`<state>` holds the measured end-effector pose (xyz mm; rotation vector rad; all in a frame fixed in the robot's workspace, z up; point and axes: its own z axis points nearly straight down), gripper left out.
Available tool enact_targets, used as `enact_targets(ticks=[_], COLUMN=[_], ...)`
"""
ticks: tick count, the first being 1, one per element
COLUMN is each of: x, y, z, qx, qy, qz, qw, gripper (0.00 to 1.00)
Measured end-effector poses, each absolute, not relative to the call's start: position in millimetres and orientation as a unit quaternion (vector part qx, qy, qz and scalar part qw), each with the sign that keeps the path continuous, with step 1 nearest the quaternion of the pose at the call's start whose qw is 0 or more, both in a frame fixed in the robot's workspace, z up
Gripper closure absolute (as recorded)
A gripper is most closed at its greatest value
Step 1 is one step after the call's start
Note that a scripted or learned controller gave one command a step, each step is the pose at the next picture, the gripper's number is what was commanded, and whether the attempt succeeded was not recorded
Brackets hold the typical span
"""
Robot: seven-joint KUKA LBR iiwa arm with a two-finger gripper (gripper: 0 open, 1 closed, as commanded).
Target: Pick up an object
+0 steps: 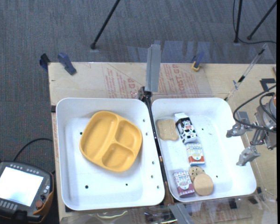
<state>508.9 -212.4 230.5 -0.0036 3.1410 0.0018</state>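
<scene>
Lying at the near edge of the right bin [224, 107], around its 7 o'clock, a round tan cookie [204, 185] touches a small red and pink carton [183, 183] to its left, and a darker speckled cookie [195, 171] peeks out just behind them. Farther up the same bin, a small carton with a red and blue label [195, 154] lies near the middle, then a black-and-white cow-print milk carton [185, 128] sits beside a tan slice of bread [166, 129], which lies close to the bin's left wall at about 10 o'clock. At 3 o'clock of that bin, the gripper [242, 143] hangs over the right rim with its two grey fingers [235, 129] spread wide apart and nothing between them, well apart from every item. In the left bin [65, 125], a yellow divided plate [111, 140] rests near the centre, slightly toward 12 o'clock. At 8 o'clock of the view, a teach pendant [19, 185] with a lit screen lies on the floor. Beyond the bins, blue clamps [66, 63] grip the far edge of the cardboard-covered bench [107, 78].
</scene>
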Motion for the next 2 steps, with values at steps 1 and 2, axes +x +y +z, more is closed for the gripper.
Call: enact_targets(ticks=[1, 2], x=[574.0, 602.0], y=[-212.0, -152.0], z=[272.5, 408.4], qx=[-0.015, 0.049], qy=[1.000, 0.999], qz=[-0.0006, -0.0005], qw=[0.004, 0.009], gripper=[0.00, 0.00])
